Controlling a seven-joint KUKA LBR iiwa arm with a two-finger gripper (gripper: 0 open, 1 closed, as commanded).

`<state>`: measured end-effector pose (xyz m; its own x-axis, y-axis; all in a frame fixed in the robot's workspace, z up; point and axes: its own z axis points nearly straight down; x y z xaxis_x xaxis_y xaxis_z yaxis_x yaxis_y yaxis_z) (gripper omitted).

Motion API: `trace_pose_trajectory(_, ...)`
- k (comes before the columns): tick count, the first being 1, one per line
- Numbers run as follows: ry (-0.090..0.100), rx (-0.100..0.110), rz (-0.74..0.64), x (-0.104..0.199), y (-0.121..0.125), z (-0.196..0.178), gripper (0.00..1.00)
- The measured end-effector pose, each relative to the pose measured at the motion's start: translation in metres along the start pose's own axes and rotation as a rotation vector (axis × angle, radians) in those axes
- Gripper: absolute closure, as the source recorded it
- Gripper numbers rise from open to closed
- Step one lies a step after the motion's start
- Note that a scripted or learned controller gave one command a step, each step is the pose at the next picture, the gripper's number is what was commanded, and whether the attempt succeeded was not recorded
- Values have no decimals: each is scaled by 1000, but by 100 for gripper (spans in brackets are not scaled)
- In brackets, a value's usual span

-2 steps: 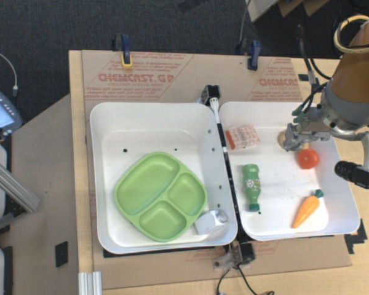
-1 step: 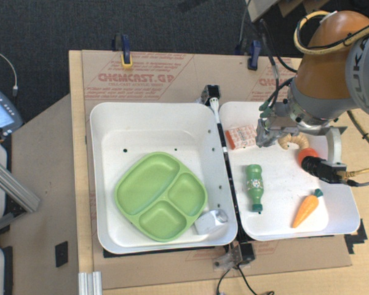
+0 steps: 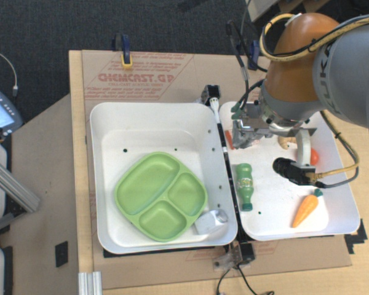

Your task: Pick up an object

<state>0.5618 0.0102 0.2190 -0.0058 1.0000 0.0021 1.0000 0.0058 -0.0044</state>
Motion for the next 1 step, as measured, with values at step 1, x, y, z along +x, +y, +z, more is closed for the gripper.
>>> trace_pose_trajectory(1,0,-8,0,49,10,-12,100)
